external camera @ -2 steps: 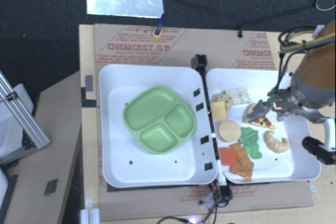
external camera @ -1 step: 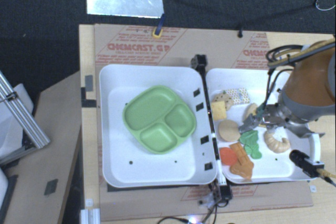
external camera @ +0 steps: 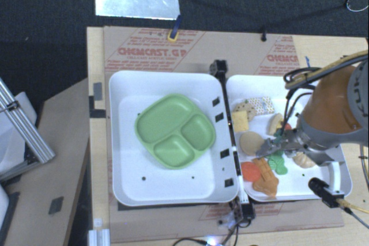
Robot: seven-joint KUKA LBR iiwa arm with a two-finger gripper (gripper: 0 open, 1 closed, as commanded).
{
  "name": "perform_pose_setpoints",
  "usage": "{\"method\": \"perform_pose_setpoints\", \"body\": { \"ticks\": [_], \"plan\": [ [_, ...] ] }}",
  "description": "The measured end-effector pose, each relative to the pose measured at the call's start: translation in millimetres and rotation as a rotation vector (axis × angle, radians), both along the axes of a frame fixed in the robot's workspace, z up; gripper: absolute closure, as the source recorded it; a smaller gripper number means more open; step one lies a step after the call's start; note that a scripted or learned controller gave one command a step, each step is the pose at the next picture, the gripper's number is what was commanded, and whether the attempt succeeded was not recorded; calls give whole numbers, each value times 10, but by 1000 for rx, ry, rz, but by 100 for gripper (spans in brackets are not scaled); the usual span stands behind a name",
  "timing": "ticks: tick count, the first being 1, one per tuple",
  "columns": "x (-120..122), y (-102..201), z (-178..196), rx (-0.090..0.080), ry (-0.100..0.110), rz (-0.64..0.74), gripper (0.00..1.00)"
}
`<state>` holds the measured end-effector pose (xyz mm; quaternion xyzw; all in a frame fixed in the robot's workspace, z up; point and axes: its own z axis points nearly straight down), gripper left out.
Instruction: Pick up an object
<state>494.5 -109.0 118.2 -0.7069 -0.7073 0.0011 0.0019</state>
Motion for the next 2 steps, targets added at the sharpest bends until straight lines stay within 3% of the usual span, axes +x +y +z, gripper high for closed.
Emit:
{"method": "perform_pose_setpoints", "body": {
  "ticks": [1,2],
  "plan": [
    [28,-10,-324,-5,-13,1,0],
    [18,-1,-227,-1,-9,1,100]
  ]
}}
